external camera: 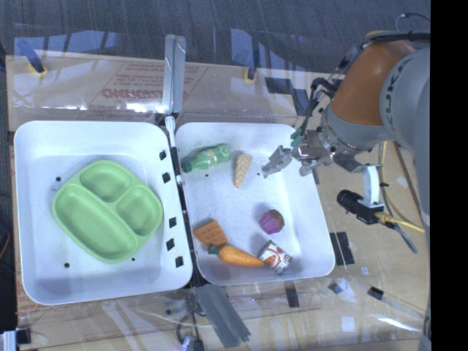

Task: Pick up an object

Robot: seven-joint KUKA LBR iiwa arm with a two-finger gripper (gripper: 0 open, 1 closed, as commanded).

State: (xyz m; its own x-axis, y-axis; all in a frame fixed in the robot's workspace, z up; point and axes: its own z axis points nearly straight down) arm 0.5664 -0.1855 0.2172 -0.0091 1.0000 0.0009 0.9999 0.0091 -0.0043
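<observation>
Gripper [272, 163] hangs empty, fingers slightly apart, above the right bin's [311, 196] back edge near the cone [242, 170]; likeliest miss, I'd say: the cone's taper squirts out, or fingers clip the green bottle [206, 157] beside it.

Two white bins [241, 273] sit side by side on a pale tan bench [365, 298] marked with faint red print. The left bin holds a light green divided plate [107, 209]. In the right bin, a green bottle [207, 157] with a yellow label lies at the far left, beside a cream-coloured cone [242, 170]. Toward the right sits a purple cupcake [271, 221] with a darker maroon top. At the near edge lie an orange cracker [210, 232], an orange carrot [239, 255] with a green stem end, and a red-and-white can [275, 257]. The arm [387, 86] is grey with an orange band, and its gripper [276, 161] is metallic grey.
</observation>
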